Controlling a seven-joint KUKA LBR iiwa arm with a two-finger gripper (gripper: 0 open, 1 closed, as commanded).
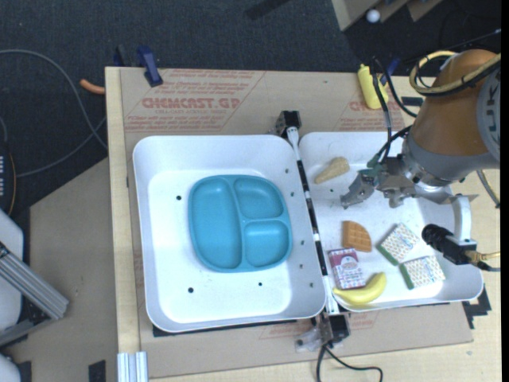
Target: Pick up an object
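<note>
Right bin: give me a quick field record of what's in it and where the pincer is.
right bin: white, shallow, holds the loose items
far side: pale wedge-shaped piece
middle: orange waffle-like piece
near edge: banana, small red carton touching it
near right: two green-edged flat pieces
pincer: low over bare bin floor between wedge and waffle, nothing visibly held
left bin: holds blue divided plate

Grey and orange arm [461,110] runs off the right edge; its gripper [359,191] is too small and dark to read, and hides part of the right white bin [350,143].
</note>
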